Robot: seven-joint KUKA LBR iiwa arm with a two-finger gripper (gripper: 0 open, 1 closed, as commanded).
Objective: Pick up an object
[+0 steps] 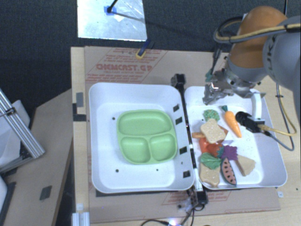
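Observation:
The right bin (pixel 273 140) holds a heap of toy food: an orange carrot (pixel 232 123), a green broccoli piece (pixel 210 113), a bread slice (pixel 213 131), a red piece (pixel 210 147), a purple piece (pixel 229 151), a watermelon slice (pixel 227 171) and a toast wedge (pixel 245 165). My gripper (pixel 211 96) hangs over the far left part of this bin, just beyond the broccoli and to the left of the carrot's tip. I see nothing held in it.
In the left bin (pixel 101 126) lies a green three-compartment plate (pixel 146 136). A black divider with clips (pixel 184 126) runs between the bins. The grey arm with its orange band (pixel 256 36) reaches in from the upper right, with a cable (pixel 282 126) looping beside the right bin.

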